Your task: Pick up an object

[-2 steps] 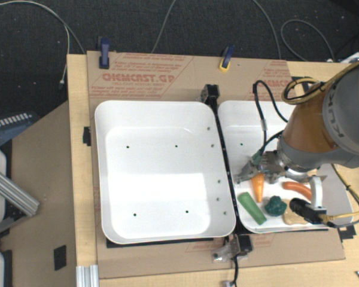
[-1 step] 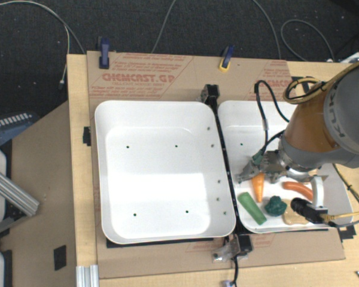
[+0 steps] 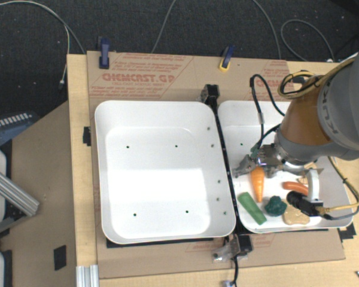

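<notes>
My gripper (image 3: 256,164) hangs low over the left part of the right bin (image 3: 245,127). An orange carrot-shaped piece (image 3: 258,184) lies just below the gripper, its top end touching or nearly touching it. Whether it is gripped I cannot tell. Near the bin's front edge lies a light green block (image 3: 251,208), with a dark green lumpy thing (image 3: 276,205) to its right. A tan flat piece (image 3: 295,218) sits in the front right corner, and a small orange-red piece (image 3: 295,186) lies behind it. The grey arm with its orange band (image 3: 305,121) hides the bin's right side.
The left bin (image 3: 161,166) stands beside the right one, with a black divider rail (image 3: 223,154) between them. Both rest on a cardboard sheet (image 3: 143,73) held by blue clamps (image 3: 103,52) at the back. Cables loop over the dark floor behind.
</notes>
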Tool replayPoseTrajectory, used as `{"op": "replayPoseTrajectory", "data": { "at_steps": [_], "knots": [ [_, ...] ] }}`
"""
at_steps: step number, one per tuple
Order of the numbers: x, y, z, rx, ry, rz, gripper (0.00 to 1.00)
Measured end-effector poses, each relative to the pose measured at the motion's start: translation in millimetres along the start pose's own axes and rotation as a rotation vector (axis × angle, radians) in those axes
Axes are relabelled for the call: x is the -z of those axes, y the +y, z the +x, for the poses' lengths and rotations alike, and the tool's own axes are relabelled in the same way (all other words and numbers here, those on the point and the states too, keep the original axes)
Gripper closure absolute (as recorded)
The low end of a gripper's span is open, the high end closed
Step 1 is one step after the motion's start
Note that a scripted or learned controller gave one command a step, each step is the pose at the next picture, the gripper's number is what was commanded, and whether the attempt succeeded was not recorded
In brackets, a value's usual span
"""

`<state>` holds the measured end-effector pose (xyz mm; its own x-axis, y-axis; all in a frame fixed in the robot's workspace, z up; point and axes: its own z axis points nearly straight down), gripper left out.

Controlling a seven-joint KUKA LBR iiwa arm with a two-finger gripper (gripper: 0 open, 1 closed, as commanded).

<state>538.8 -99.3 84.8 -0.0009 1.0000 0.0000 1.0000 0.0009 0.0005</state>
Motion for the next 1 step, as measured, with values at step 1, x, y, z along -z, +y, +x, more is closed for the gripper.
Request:
{"op": "replayPoseTrajectory", "data": {
  "at_steps": [1],
  "knots": [
    [0.1, 4.8, -26.0, -0.002, -0.001, 0.0, 0.0]
  ]
}}
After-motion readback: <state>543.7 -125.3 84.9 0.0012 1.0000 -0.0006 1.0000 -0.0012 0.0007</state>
